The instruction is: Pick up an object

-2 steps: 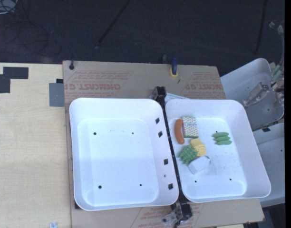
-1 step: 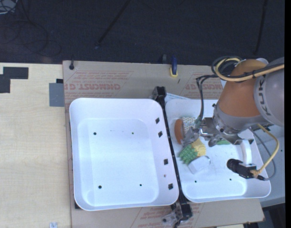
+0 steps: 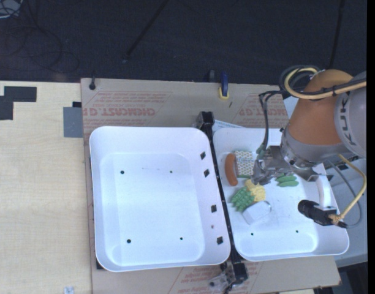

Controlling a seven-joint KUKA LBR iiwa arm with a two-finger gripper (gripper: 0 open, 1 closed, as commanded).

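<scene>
the grey arm with its orange band [image 3: 319,112] reaches in from the right over the right shallow white bin [image 3: 285,247]. its two-finger gripper [image 3: 261,171] hangs low above a cluster of small toys in that bin, but whether it is open, closed or gripping anything cannot be told from this slant. just beside it lie an orange sausage-shaped toy [image 3: 230,168], a pale checked block [image 3: 243,162], a yellow corn-like piece [image 3: 257,192] touching a green leafy piece [image 3: 241,199], and a white cup-like piece [image 3: 256,212]. the left shallow white bin [image 3: 102,182] adjoins it.
</scene>
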